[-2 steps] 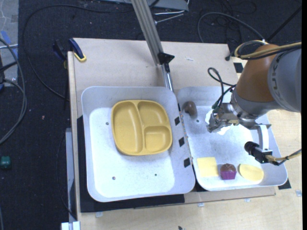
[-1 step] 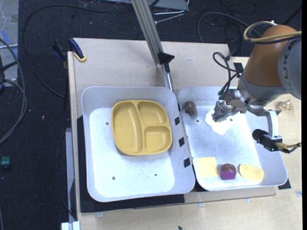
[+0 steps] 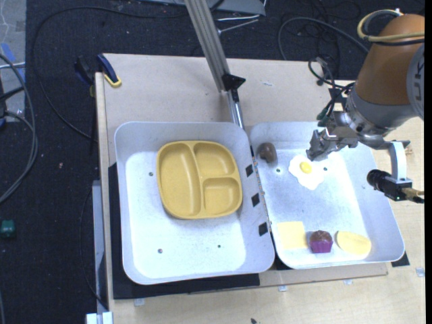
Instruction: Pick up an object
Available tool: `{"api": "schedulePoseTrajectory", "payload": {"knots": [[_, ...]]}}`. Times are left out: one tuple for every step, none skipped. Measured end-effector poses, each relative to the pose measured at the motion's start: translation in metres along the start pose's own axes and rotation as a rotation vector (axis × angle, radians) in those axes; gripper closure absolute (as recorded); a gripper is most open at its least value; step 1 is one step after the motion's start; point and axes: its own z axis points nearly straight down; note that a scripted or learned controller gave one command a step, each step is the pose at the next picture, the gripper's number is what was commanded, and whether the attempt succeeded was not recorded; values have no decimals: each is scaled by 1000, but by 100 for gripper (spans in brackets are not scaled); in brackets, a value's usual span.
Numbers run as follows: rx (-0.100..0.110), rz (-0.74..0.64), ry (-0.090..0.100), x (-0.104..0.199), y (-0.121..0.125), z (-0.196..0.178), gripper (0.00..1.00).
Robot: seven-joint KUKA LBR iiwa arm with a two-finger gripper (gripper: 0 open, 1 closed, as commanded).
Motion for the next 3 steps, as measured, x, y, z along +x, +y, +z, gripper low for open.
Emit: {"api": "schedulePoseTrajectory", "payload": {"knots": [[4,-5,3,50,15,-6,100],[8,-4,3,102,20,5,100],[6,-6,3,156,34,20,100]]}}
